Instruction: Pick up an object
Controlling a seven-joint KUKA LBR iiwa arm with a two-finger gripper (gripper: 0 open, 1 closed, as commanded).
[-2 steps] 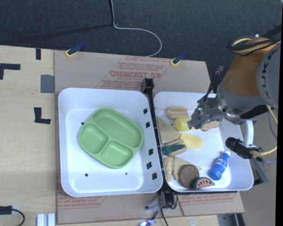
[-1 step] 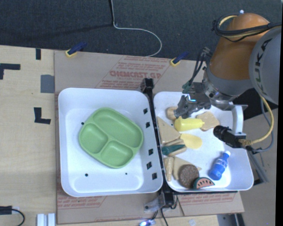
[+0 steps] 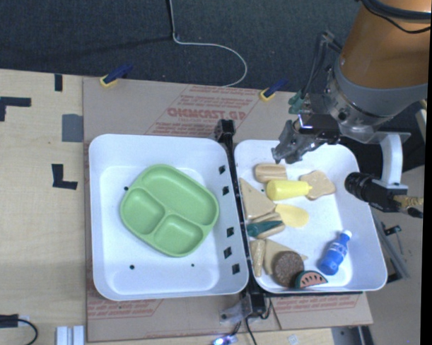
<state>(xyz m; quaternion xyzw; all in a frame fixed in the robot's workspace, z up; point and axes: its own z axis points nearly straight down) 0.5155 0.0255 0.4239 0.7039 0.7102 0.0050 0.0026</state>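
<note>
The right bin (image 3: 357,180) holds several toy foods: a yellow piece (image 3: 290,189), a tan roll (image 3: 270,171), a tan toast-like piece (image 3: 317,184), a pale wedge (image 3: 253,200), a teal stick (image 3: 265,225), a blue bottle (image 3: 333,254), a brown cookie (image 3: 288,263) and a watermelon slice (image 3: 310,280). My gripper (image 3: 289,151) hangs over the far left part of this bin, just above and behind the tan roll. It is open, with nothing between its fingers.
The left bin (image 3: 105,200) holds a green divided plate (image 3: 170,210). A black hinge strip (image 3: 232,204) runs between the bins. A black cylinder on a white bracket (image 3: 374,188) overhangs the right bin's right rim. A white cable (image 3: 206,44) lies on the dark cloth behind.
</note>
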